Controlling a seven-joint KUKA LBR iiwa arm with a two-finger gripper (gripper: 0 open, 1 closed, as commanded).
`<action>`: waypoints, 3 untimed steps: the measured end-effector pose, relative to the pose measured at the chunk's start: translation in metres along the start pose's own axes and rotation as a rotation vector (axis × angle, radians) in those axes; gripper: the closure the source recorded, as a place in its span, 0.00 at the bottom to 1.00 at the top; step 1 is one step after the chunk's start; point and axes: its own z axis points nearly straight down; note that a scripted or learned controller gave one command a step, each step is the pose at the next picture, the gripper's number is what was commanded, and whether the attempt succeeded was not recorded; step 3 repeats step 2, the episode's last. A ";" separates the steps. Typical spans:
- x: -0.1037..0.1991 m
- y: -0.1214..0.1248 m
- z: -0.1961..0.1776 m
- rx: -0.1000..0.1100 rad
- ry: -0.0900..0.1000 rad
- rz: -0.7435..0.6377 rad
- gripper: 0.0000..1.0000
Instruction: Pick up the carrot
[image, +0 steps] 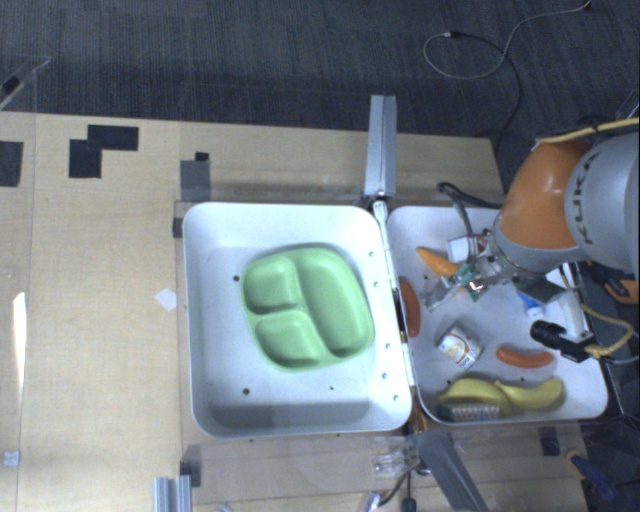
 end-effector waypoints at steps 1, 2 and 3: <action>0.001 0.003 -0.012 -0.004 0.002 -0.002 1.00; 0.069 0.027 -0.097 0.001 0.002 -0.348 1.00; 0.069 0.027 -0.097 0.001 0.002 -0.348 1.00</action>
